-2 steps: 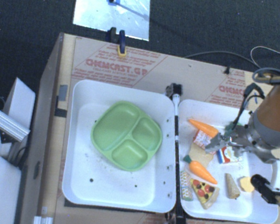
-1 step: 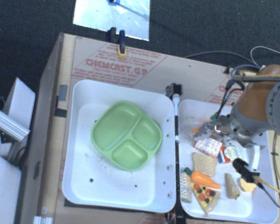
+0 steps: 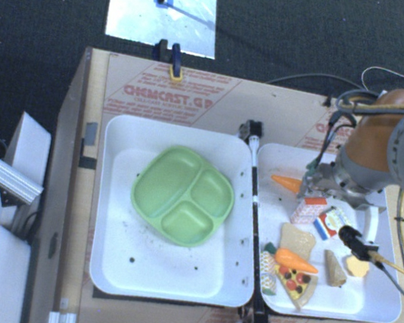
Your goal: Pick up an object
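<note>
**Gripper low over a small carton in the right bin**

Nearest you, at the front of the right bin [image 3: 376, 303], lie one pizza slice [image 3: 298, 283] and one near carrot [image 3: 297, 261], touching. One bread slice [image 3: 297, 239] sits just beyond them. At their 3 o'clock are one tan roll [image 3: 335, 269] and one yellow cheese wedge [image 3: 358, 266].

Farther back stands one small carton [image 3: 309, 211], red and white. It looks like the likeliest thing to pick. The gripper [image 3: 310, 190] hangs just beyond it, so the carton sits at the gripper's 6 o'clock, very close or touching. You cannot tell from here whether the gripper is parted or closed, or whether it has anything in its grasp. The carton's long axis seems to run roughly 12 to 6, though that is hard to judge.

One far carrot [image 3: 286, 183] lies just beside the gripper at its 9 o'clock. Its long axis runs 9 to 3, with the tip toward 9. That makes two carrots in all.

The single arm [image 3: 374, 140] reaches in from 3 o'clock.

The left bin [image 3: 124, 263], one of two bins, holds one green plate [image 3: 183, 194] with three compartments, well apart from the gripper.
</note>
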Robot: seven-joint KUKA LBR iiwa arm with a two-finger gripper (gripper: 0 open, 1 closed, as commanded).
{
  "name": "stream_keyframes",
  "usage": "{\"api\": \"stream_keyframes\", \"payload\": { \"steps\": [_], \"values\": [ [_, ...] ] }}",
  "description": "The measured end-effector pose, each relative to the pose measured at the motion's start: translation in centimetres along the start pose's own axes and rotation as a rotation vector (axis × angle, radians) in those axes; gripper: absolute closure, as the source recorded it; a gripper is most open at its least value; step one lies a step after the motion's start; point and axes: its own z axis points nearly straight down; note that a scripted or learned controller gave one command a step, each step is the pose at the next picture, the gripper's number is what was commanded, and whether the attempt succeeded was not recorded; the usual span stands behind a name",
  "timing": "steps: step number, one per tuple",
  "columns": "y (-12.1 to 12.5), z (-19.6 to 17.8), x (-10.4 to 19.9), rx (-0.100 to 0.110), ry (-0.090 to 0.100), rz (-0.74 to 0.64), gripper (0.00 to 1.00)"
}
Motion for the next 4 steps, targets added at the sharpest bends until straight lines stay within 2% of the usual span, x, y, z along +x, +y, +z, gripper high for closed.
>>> {"api": "stream_keyframes", "payload": {
  "steps": [1, 2, 3, 4],
  "values": [
    [0.0, 0.0, 0.0, 0.0, 0.0, 0.0, 0.0],
    [4.3, 1.9, -2.4, 0.032, 0.006, 0.001, 0.0],
    [4.3, 1.9, -0.1, 0.03, -0.002, 0.003, 0.0],
    [4.3, 2.0, -2.7, 0.031, 0.006, 0.003, 0.0]
  ]
}}
